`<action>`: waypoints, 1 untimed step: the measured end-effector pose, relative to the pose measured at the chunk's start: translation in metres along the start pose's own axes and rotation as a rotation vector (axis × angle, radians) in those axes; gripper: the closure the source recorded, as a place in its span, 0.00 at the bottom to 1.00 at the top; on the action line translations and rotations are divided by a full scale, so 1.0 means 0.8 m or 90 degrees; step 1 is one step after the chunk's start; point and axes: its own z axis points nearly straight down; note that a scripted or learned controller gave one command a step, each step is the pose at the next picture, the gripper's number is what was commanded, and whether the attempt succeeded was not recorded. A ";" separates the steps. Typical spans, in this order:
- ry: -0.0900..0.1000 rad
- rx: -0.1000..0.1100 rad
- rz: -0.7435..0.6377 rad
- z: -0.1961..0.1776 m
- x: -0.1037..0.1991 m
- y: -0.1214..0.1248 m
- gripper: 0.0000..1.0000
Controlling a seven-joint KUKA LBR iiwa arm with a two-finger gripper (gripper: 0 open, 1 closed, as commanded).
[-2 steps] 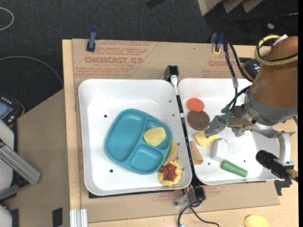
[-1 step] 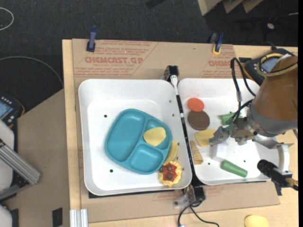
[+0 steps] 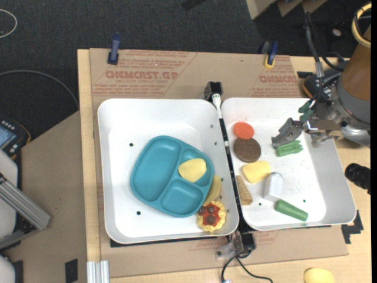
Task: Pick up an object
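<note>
On a cardboard-topped bench, the right white bin [image 3: 336, 181] holds a short green stick-shaped piece [image 3: 289, 150], lying left-right directly under the grey gripper [image 3: 287, 134]; grip state unclear.

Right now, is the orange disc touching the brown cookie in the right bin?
Touching. The camera view shows the orange disc meeting the upper edge of the brown cookie with no white bin floor between them.

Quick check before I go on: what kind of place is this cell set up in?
Most likely a robotics lab bench rigged for grasping trials, not a kitchen. Two white bins sit on a clamped board, toy food such as the brown cookie is scattered in them, and loose cables run over dark carpet.
</note>
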 end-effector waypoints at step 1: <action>0.002 0.014 -0.002 0.049 0.104 -0.003 0.00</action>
